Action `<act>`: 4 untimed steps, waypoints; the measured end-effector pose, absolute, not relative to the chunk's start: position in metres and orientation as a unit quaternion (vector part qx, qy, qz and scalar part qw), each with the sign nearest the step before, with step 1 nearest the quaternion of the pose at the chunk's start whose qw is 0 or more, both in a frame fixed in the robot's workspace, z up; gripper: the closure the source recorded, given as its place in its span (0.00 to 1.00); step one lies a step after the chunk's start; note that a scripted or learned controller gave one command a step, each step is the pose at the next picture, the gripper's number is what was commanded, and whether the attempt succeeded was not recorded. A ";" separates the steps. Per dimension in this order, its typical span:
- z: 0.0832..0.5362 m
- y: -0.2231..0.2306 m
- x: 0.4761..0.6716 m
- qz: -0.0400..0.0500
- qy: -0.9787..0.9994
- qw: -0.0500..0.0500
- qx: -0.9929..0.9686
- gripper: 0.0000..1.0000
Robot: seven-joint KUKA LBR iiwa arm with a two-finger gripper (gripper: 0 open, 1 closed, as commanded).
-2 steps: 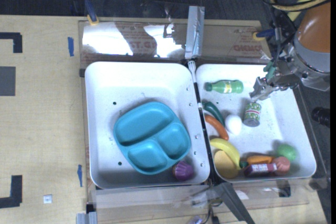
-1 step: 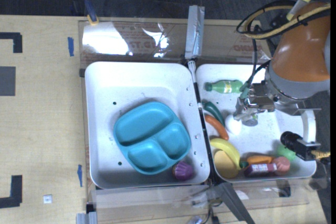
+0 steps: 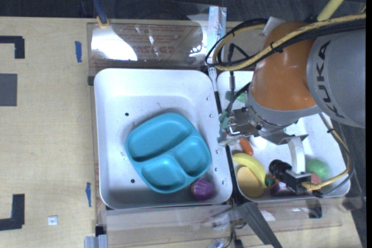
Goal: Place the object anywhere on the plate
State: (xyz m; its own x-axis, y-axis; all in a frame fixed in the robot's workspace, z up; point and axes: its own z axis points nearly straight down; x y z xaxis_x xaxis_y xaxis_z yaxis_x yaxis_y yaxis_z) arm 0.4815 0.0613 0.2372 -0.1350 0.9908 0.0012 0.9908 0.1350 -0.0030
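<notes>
Since nothing lies on the blue plate (image 3: 168, 151) yet, the job is not done.
All 3 cups of the plate are bare, so I think the pick-up and the put-down are both still left. The gripper (image 3: 235, 128) hangs at 3 o'clock from the plate, and the arm (image 3: 285, 78) covers it, so I cannot tell if it is wide, narrow or holding a toy. Which toy is meant is unclear: a purple toy (image 3: 202, 188) sits at 5 o'clock by the plate rim, and a banana (image 3: 249, 168) and a green ball (image 3: 317, 169) lie in the right bin (image 3: 334, 142).
</notes>
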 end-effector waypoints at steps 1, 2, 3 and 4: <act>0.215 0.142 0.479 0.001 -0.901 0.001 -0.434 1.00; 0.215 0.141 0.479 0.000 -0.900 0.001 -0.435 0.00; 0.299 0.217 0.480 -0.002 -0.920 -0.001 -0.391 0.00; 0.289 0.219 0.479 0.001 -0.870 0.001 -0.494 0.00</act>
State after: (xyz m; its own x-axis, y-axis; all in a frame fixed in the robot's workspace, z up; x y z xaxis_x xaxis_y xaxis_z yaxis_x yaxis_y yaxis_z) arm 0.4792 0.2189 0.2886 -0.5128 0.8585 0.0003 0.8585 0.5128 -0.0027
